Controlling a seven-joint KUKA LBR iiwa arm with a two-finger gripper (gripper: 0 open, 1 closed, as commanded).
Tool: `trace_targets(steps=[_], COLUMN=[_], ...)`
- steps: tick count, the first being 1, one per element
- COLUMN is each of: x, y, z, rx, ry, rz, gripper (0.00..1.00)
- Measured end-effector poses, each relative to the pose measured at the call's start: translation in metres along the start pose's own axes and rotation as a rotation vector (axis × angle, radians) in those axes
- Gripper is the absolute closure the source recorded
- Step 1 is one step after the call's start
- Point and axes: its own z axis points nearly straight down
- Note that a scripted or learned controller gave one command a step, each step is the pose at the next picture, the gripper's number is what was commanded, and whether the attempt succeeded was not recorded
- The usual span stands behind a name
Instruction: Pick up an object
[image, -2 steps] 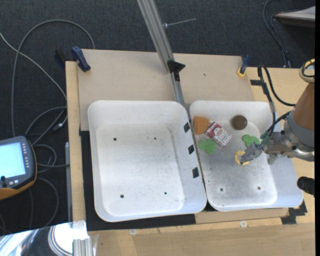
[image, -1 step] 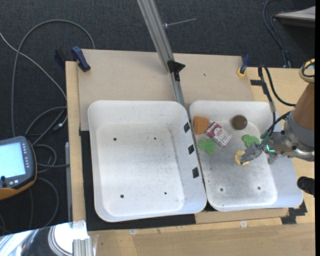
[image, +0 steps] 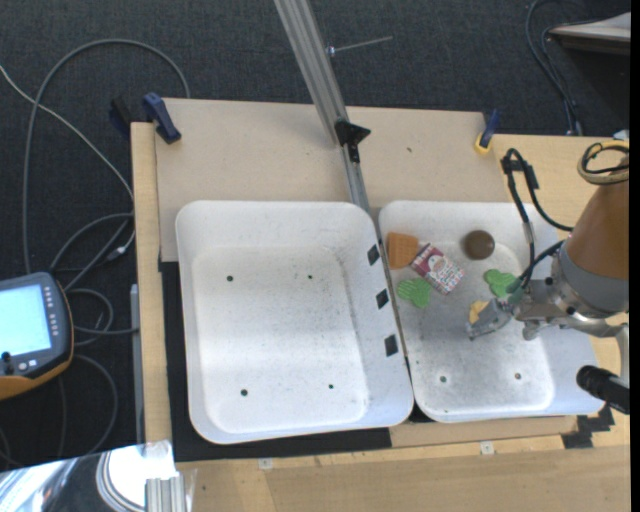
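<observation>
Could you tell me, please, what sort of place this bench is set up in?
Most likely a robotics lab set up for grasping trials. Two white bins sit on a wooden bench held by blue clamps, a handheld control pendant lies beside loose cables, and small test objects are scattered under the arm.

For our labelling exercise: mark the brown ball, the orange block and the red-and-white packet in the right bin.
brown ball (image: 478, 243): camera view, centre of its rounded top.
orange block (image: 402, 249): camera view, middle of its upper face.
red-and-white packet (image: 438, 268): camera view, centre of its printed face.

Bench (image: 250, 150) bearing two white bins (image: 280, 320)
</observation>
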Motion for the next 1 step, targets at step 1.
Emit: trace_targets(steps=[1], x=[-0.0023], y=[0.0046], z=[0.0613], rx=[0.002], ry=[0.001], rz=[0.0], gripper=[0.0])
